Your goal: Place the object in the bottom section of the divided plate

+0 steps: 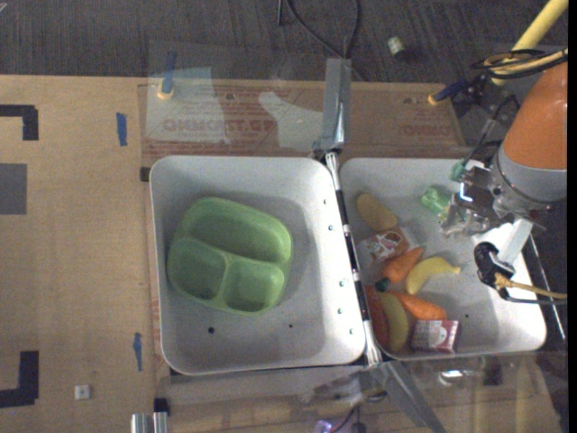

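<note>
A light green divided plate [231, 255] lies in the left bin [180, 188], with one large section on its far side and two smaller sections on its near side; nothing lies on it. My gripper [462, 213] hangs over the far right part of the right bin [518, 327], beside a small green item [435, 199]. Toy food lies left of and below it: a yellow banana [431, 272], an orange carrot [402, 264], a second carrot [421, 307], a pale yellow piece [375, 211] and two small printed packets [388, 241] [435, 335].
A metal divider [347, 269] runs between the two bins. The arm's orange band [539, 129] and cables [523, 287] stand over the right bin's right side. Cardboard [72, 242] covers the bench to the left.
</note>
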Motion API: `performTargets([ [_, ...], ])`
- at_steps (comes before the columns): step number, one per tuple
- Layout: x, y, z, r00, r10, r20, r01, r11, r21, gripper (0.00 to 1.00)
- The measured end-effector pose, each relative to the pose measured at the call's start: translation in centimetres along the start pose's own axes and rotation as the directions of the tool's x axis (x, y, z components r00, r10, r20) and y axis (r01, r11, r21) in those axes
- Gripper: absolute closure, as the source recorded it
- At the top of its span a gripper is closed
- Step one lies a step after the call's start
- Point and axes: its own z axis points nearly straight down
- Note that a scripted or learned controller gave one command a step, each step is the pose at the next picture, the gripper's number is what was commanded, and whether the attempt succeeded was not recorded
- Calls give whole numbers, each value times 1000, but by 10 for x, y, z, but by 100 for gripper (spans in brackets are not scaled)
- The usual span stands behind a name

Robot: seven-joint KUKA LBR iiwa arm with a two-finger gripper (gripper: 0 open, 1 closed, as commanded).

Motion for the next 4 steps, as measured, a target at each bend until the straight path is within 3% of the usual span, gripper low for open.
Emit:
performTargets([
  [1, -34, -8, -51, 995, 103, 0, -103, 995, -3, 100],
  [2, -51, 18, -236, 988, 154, 1, -154, 988, -3, 100],
  [3, -81, -22, -107, 989, 145, -1, -145, 989, -1, 100],
  [4, -78, -31, -231, 997, 83, -2, -83, 997, -11, 100],
])
